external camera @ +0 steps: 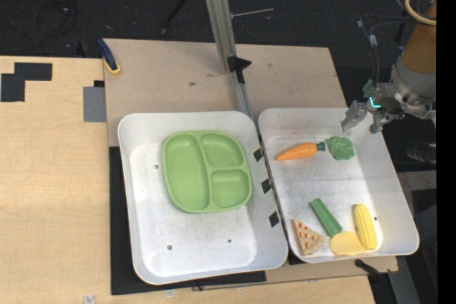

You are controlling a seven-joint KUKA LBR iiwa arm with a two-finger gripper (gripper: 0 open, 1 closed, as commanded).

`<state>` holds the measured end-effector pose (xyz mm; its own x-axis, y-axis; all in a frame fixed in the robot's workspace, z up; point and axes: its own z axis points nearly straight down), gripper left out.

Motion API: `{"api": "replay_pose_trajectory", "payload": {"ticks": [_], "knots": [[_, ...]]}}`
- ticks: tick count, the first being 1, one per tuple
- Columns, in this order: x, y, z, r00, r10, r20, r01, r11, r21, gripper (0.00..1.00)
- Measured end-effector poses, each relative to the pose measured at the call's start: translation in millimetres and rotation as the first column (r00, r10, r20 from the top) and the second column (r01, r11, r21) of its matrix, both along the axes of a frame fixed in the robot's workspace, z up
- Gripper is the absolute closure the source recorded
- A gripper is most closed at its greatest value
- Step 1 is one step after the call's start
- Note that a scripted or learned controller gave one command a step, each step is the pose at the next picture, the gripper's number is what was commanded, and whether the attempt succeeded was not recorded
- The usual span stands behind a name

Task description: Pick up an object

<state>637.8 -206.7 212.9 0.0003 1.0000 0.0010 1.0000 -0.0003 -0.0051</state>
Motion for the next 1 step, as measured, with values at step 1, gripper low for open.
{"api": "replay_pose_trajectory", "payload": {"ticks": [1], "knots": [[1.1, -0.2, 2.4, 1.000, 0.000, 0.005, 0.000, 1.000, -0.001, 0.00]]}}
